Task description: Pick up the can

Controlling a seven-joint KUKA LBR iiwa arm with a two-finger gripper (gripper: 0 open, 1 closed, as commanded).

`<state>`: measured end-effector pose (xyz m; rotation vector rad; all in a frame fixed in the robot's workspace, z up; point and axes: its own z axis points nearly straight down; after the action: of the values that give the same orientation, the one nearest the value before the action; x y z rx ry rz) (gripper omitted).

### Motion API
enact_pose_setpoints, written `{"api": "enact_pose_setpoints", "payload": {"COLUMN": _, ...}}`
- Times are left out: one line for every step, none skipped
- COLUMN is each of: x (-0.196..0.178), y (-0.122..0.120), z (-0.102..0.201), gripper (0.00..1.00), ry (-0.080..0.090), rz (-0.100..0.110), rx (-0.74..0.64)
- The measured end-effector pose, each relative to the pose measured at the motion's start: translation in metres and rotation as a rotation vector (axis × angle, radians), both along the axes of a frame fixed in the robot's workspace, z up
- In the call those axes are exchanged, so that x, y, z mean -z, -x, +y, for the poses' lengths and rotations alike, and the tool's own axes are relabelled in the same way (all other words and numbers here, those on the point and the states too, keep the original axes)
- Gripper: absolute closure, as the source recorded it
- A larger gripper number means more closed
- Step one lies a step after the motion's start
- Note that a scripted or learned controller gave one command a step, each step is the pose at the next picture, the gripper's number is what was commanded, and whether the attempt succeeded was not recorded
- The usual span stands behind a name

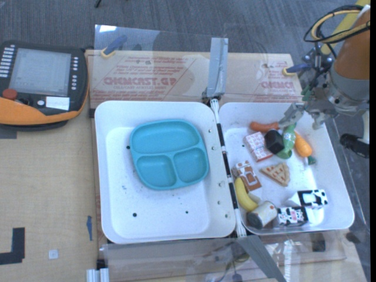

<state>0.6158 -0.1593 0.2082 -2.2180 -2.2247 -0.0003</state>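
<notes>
Claw (pixel 304 115) open, holding nothing.

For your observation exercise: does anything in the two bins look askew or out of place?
The can lies tipped on its side at the right bin's near edge, wedged between the banana and a cow-print toy. Otherwise nothing stands out.

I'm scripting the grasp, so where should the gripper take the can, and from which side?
Across the can's round side wall, coming straight down. It lies tipped on its side near the right bin's front edge, with the banana close on its left, so probably close the fingers where there is room.
</notes>
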Motion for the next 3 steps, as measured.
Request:
{"api": "enact_pose_setpoints", "payload": {"x": 0.072, "y": 0.087, "z": 0.041, "gripper": 0.0, "ry": -0.001, "rz": 0.002, "rx": 0.023}}
{"api": "enact_pose_setpoints", "payload": {"x": 0.122, "y": 0.029, "z": 0.035, "gripper": 0.0, "ry": 0.001, "rz": -0.005, "rx": -0.045}}
{"api": "enact_pose_setpoints", "payload": {"x": 0.109, "y": -0.027, "z": 0.035, "gripper": 0.0, "ry": 0.0, "rz": 0.024, "rx": 0.155}}
